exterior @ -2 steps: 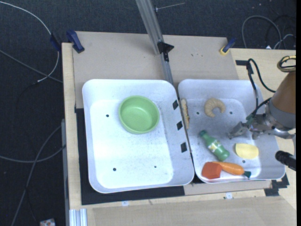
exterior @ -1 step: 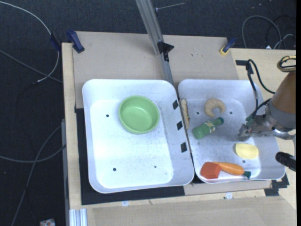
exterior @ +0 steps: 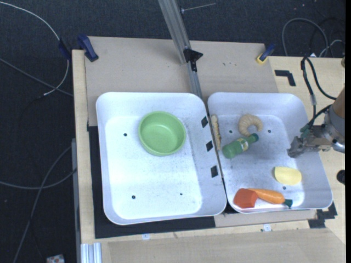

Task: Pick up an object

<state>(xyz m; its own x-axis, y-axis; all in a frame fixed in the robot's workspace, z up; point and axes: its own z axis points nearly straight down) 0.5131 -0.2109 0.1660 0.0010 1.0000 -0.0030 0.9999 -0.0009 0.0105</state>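
The right bin (exterior: pixel 258 100) holds a green bottle (exterior: pixel 239 146) lying on its side near the middle, a tan curved pastry (exterior: pixel 250 124) behind it, a yellow lemon-like piece (exterior: pixel 288 175) at the front right, and an orange carrot (exterior: pixel 269 195) beside a red piece (exterior: pixel 244 198) at the front edge. A thin tan stick (exterior: pixel 215 131) lies along the bin's left wall. My gripper (exterior: pixel 299 146) hangs at the right side of this bin, just above and behind the yellow piece, with nothing visibly held.
The left bin (exterior: pixel 118 163) contains a green bowl (exterior: pixel 162 132) toward its back. A metal rail (exterior: pixel 174 23) slants over the bench behind the bins. Cables run at the right edge near the arm.
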